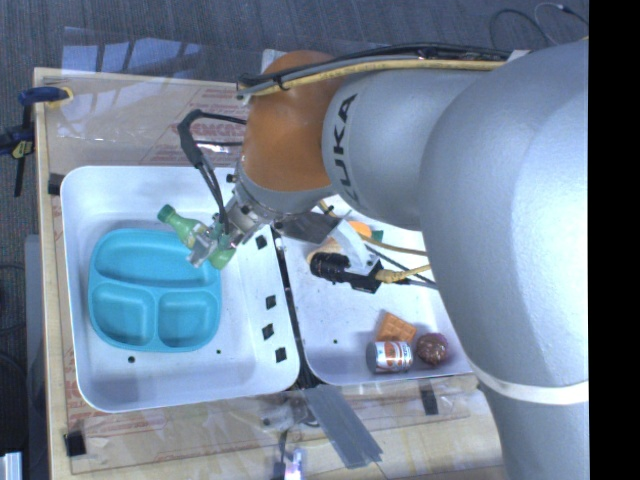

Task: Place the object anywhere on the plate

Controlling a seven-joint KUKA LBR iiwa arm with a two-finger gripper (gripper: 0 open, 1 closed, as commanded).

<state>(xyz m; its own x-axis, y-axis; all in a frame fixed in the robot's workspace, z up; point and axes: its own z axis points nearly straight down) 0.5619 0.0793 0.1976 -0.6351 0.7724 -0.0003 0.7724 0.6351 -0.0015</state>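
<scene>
Two white bins share the worktop; the gripper (215, 240) has its fingers pinching a green bottle (195, 236) above the blue plate's (150, 288) upper right rim. Better shift left, lower, then release.

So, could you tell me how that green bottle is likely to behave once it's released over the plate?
The green bottle looks small, probably light plastic. Its rounded body lies tilted at the gripper, so it may roll. The blue plate has raised dividers, which would likely stop it.

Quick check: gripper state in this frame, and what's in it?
Gripper: shut on the green bottle, held at the blue plate's upper right edge.
</scene>
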